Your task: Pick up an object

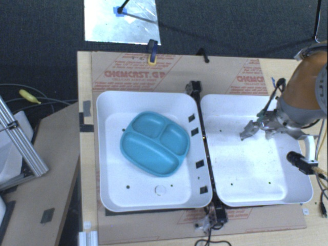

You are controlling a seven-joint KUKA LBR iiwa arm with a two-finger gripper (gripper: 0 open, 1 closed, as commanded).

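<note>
The only thing to pick is a light-blue plastic plate with three compartments (155, 143), lying flat in the left white bin (110, 106). The tool (249, 132) hangs low over the right white bin (292, 193), well apart from the plate; how far it is open I cannot tell, and nothing shows in its grip. This looks like the approach step, with no grasp begun. The next move calls for crossing the divider and descending onto the plate's raised rim
</note>
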